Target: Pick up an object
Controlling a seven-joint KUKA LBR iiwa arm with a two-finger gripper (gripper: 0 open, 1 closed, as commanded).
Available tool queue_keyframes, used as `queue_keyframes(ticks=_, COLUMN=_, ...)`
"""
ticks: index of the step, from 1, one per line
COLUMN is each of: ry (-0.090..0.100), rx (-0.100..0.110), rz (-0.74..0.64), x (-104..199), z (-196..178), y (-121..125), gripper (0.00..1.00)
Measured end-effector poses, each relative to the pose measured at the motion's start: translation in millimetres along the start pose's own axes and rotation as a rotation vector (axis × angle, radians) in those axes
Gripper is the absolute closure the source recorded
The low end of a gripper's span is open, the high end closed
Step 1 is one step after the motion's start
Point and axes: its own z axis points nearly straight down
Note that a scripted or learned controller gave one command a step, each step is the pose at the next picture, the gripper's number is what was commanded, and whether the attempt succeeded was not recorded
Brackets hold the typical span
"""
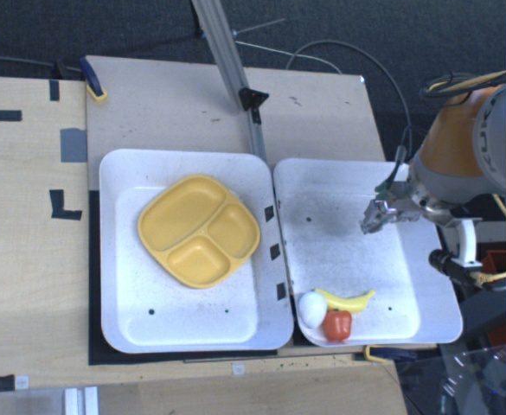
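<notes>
A yellow banana (pixel 349 300), a white egg-like ball (pixel 310 309) and a small red pepper (pixel 338 325) lie huddled at the near edge of the right bin (pixel 322 197). My gripper (pixel 374 219) hangs over the right side of that bin, well above and behind the three items, with nothing seen between its fingers. The grey arm with its orange band (pixel 456 141) reaches in from the right. A yellow divided plate (pixel 199 229) lies in the left bin (pixel 118 258).
A slanted metal pole (pixel 227 50) runs down from the top to the seam between the bins. A cable (pixel 348 54) loops behind the right bin. The wooden bench top (pixel 28 232) extends to the left with dark tape marks.
</notes>
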Motion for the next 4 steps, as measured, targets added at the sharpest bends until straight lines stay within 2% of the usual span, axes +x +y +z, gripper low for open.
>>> queue_keyframes(ticks=1, ry=0.0, rx=-0.001, rz=0.0, x=-2.6, z=-57.1, y=-7.8, gripper=1.0)
queue_keyframes(ticks=2, ry=-0.001, rx=-0.003, rz=0.0, x=-0.5, z=-120.7, y=-5.4, gripper=1.0)
queue_keyframes(ticks=3, ry=0.001, rx=0.002, rz=0.0, x=0.0, z=-139.5, y=-4.7, gripper=1.0)
queue_keyframes(ticks=4, ry=0.001, rx=0.005, rz=-0.003, x=42.1, z=-127.0, y=-2.1, gripper=1.0)
